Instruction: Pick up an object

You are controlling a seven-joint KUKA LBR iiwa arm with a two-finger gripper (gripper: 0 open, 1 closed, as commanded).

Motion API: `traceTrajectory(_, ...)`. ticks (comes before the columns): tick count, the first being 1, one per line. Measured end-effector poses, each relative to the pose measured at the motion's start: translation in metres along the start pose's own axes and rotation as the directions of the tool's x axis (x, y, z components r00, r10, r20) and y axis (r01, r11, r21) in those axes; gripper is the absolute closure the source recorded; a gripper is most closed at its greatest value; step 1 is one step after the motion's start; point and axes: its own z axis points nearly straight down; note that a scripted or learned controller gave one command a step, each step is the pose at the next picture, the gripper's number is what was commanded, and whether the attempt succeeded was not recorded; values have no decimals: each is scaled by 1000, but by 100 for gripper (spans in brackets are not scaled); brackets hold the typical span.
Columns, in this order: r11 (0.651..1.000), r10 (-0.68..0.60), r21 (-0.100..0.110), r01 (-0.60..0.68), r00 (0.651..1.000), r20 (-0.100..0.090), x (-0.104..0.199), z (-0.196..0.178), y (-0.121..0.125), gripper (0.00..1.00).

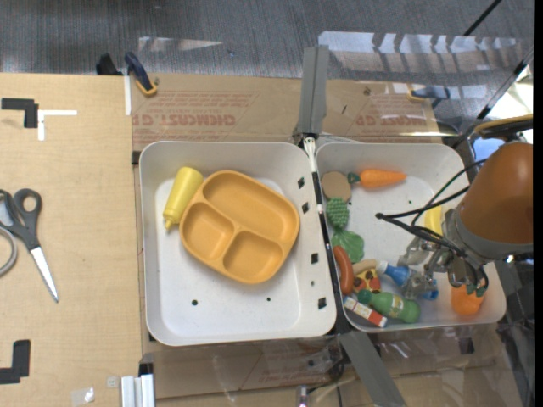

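Arm [501, 197] poises tool [434, 265] over right bin's [407, 153] toys.

Tray [240, 227] in left bin [161, 312]

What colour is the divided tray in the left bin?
Yellow-orange, seen in the camera view: the divided tray.

Both white bins [161, 253] look like smooth, matt plastic. Inside the left bin, the orange divided tray [240, 225] has a smooth plastic sheen, as does the yellow bottle [181, 195] touching its left edge. Left of the bins, the bench [68, 227] is matt wood-grain board bearing metal-bladed scissors [32, 240].
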Motion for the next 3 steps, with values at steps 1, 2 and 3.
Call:
traceTrajectory(1,963,-270,-9,270,963,-19,-8,-34,-64,100)
traceTrajectory(2,994,-111,-7,111,993,-24,-38,1,30,100)
traceTrajectory(3,918,-396,-12,395,918,-20,-29,5,-22,100)
